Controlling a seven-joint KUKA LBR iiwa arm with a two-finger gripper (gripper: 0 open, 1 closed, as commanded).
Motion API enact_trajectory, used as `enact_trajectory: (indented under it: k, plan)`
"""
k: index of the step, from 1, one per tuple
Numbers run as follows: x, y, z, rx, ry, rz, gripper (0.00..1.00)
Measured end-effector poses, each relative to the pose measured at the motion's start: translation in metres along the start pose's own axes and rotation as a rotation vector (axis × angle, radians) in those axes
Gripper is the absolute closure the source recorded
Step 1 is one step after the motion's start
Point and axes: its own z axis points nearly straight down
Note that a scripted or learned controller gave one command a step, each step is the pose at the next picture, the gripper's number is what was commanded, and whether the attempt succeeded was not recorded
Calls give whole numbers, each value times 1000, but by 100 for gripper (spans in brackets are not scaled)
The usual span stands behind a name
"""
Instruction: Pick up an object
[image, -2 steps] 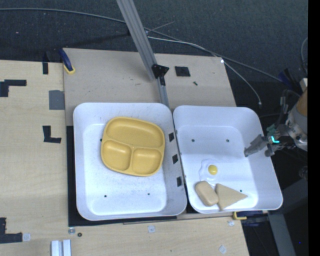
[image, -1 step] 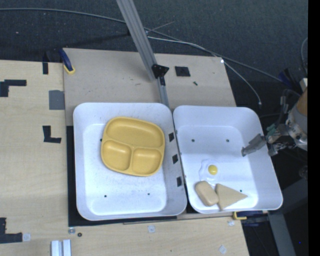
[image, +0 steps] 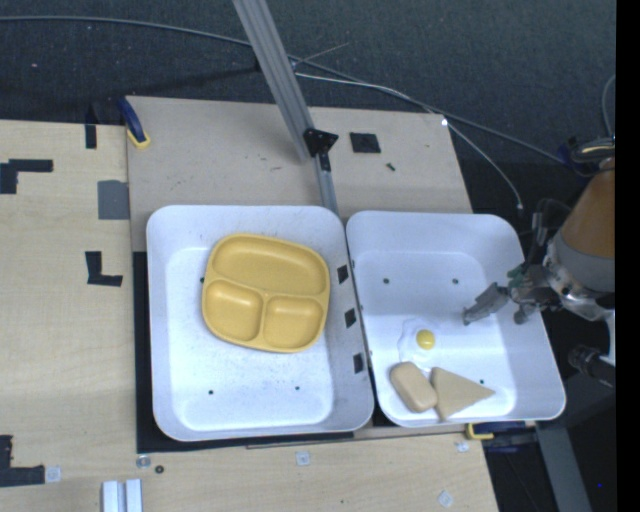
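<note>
In the right bin (image: 440, 235), near its front, lie a fried egg (image: 421, 340), a tan bread roll (image: 410, 386) and a pale tan wedge (image: 460, 391). The roll and the wedge touch. A yellow divided plate (image: 267, 292) rests in the left bin (image: 180, 330). My gripper (image: 500, 306) hangs over the right side of the right bin, up and to the right of the egg. Its fingers (image: 481, 304) are spread open with nothing between them.
The arm's orange band (image: 592, 215) stands over the right bin's right rim. A grey pole (image: 285, 85) slants down from the top to the gap between the bins. Cables run across the dark floor behind the bench.
</note>
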Motion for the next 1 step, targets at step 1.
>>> enact_trajectory:
  k: [1]
  plan:
    - [2,7,61,0,0,0,0]
